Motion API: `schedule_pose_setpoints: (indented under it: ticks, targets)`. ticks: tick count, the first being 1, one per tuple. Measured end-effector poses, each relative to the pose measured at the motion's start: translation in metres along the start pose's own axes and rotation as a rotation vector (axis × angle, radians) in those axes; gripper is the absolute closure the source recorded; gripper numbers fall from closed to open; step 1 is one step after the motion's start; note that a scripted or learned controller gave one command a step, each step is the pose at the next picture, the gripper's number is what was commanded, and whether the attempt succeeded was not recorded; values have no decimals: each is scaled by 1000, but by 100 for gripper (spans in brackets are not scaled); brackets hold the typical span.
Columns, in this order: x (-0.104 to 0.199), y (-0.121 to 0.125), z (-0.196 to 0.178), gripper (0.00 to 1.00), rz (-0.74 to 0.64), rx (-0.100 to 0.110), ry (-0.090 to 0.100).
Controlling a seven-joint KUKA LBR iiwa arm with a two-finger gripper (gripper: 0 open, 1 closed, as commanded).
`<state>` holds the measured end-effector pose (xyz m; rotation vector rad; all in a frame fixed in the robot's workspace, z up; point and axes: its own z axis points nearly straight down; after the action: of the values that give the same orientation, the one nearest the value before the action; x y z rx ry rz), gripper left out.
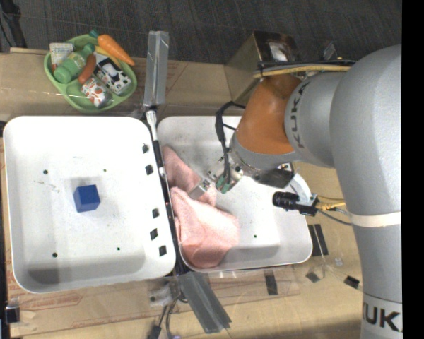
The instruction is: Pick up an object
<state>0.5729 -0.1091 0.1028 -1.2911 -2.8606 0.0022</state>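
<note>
A crumpled pink cloth (203,226) lies along the left side of the right bin (290,249), running from the divider down to the front wall. My gripper (215,184) hangs low over the cloth's upper right edge, right at the fabric. The orange band of the wrist (268,122) sits just above it and hides the bin floor behind. A small blue cube (87,198) rests on the floor of the left bin (28,133), left of centre and far from the gripper.
A green bowl (69,94) with toy vegetables and small packets stands beyond the left bin at the back left. The grey arm covers the right side of the bench. A metal divider rail (155,62) runs between the bins.
</note>
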Motion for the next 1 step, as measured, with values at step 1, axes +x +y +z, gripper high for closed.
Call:
schedule_pose_setpoints:
  ticks: [1]
  targets:
    - [0, 1, -10, 100, -5, 1, 1]
